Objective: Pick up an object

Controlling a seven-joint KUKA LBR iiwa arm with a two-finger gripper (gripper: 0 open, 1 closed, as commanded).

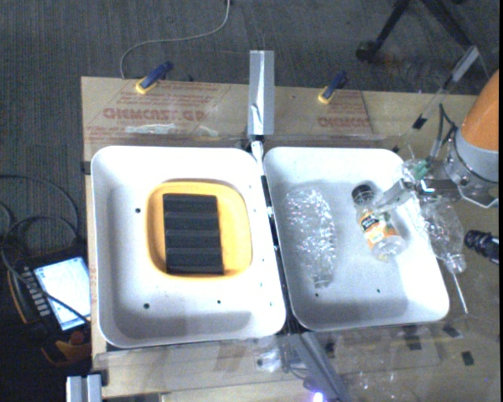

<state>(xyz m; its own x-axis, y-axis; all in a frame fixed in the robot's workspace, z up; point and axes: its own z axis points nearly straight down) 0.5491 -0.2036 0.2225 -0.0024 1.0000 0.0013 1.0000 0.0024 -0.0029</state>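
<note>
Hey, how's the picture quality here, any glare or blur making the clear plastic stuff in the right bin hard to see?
Camera view: even overhead light, soft shadows only. The crumpled clear bottle nearly blends into the white right bin, showing mainly by small glints. The small labelled bottle reads better through its dark cap and yellow label. The gripper area looks slightly soft and cluttered with transparent parts.

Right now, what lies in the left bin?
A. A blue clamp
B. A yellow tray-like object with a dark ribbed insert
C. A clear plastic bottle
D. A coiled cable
B: the left bin holds a yellow tray-like object with a dark ribbed insert; the clear plastic bottle lies in the right bin, and the blue clamp sits on the board behind the bins.
</note>
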